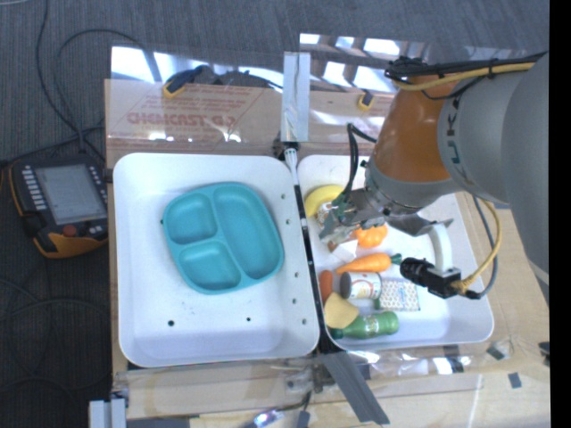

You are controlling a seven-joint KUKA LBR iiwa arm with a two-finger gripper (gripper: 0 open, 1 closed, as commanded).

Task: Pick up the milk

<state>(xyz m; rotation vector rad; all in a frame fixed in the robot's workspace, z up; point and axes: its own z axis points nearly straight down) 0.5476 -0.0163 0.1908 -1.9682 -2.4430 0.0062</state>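
The milk (382, 292) lay on its side in the right bin (473, 321), toward the near edge, between a carrot (367, 263) on its far side and a green bottle (369, 326) nearer. The hand (337, 226) hovered left of it by a banana (321, 198); its grip could not be told. A teal tray (223, 236) sat in the left bin (143, 328).

Dark grey carpet floor (223, 7) all around, black cables (53, 69) snaking across it, a teach pendant (55, 199) lying left of the desk (134, 119).
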